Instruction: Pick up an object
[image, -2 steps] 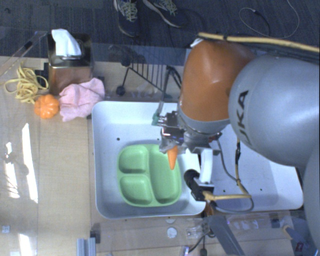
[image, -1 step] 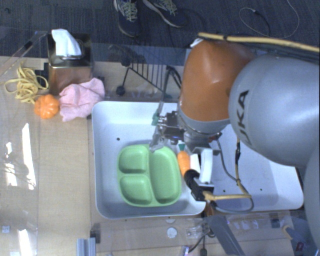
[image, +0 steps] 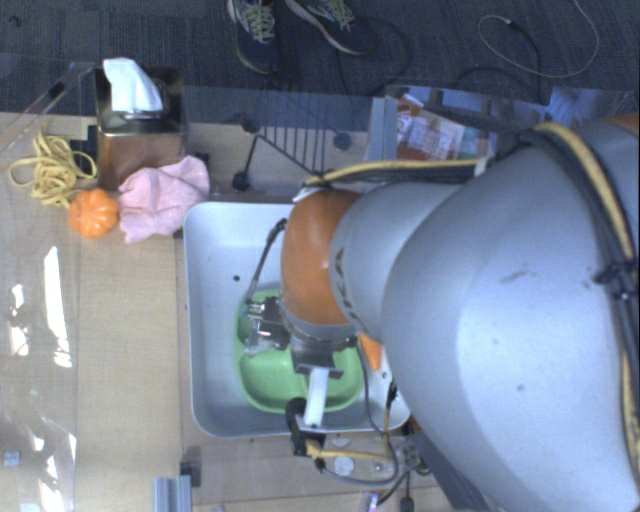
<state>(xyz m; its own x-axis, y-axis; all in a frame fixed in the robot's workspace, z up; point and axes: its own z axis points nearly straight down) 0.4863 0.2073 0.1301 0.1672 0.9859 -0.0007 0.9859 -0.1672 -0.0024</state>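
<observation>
Overhead, wooden bench (image: 110, 340), carpeted floor (image: 150, 40)

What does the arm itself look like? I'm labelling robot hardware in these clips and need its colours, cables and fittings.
The arm is a bulky, smooth grey casing with rounded segments. An orange band rings it above the wrist, followed by a metallic wrist fitting. A yellowish cable runs along the casing, and thin dark cables trail beside the wrist.

We see a bulky, smooth grey arm (image: 500, 300) with an orange band (image: 310, 255) above its metal wrist, and yellow and black cables (image: 400, 172) running along it.
</observation>
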